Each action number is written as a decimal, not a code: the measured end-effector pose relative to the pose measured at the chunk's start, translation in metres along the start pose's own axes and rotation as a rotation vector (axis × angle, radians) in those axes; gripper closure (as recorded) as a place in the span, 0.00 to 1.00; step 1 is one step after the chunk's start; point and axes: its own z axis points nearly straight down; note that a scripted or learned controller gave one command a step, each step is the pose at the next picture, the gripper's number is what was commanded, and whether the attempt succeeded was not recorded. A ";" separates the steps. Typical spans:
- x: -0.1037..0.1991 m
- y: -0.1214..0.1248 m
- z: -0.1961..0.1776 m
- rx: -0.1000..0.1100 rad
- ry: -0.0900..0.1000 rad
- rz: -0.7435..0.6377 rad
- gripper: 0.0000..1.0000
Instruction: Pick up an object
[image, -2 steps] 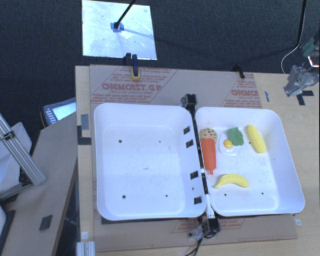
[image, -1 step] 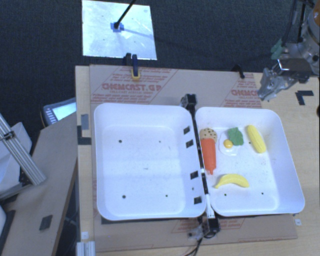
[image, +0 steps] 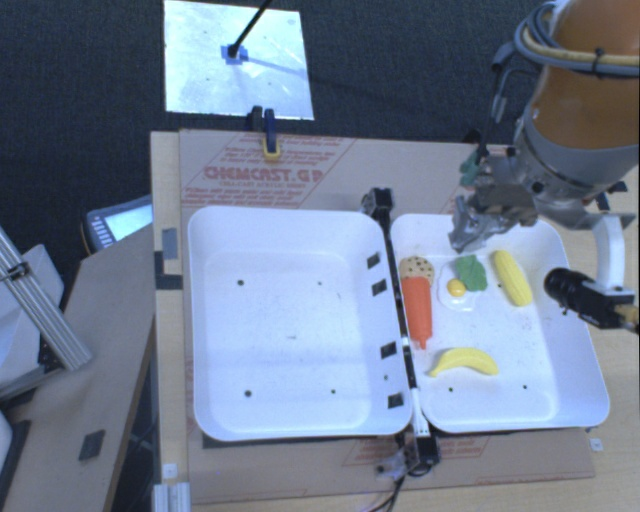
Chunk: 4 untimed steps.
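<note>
The right bin (image: 560, 400) holds several toy foods: an orange carrot (image: 418, 312), a speckled cookie (image: 416, 268), a fried egg (image: 458, 292), a green leafy piece (image: 469, 271), a yellow corn cob (image: 513, 277) and a banana (image: 464, 362). My gripper (image: 467, 237) hangs over the back of that bin, just above the green piece and the cookie. Nothing shows between its fingers.
The left bin (image: 290, 320) sits beside the right one, joined by black clips along the middle rim (image: 392, 300). A black cylindrical part (image: 580, 292) juts from the arm over the right bin's right side. A yellow-and-blue clamp (image: 270, 135) stands at the bench's back edge.
</note>
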 end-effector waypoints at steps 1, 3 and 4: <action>0.013 -0.025 0.059 -0.002 -0.001 0.003 1.00; 0.087 -0.024 -0.028 -0.010 0.002 -0.001 1.00; 0.133 -0.024 -0.115 -0.015 0.004 0.000 1.00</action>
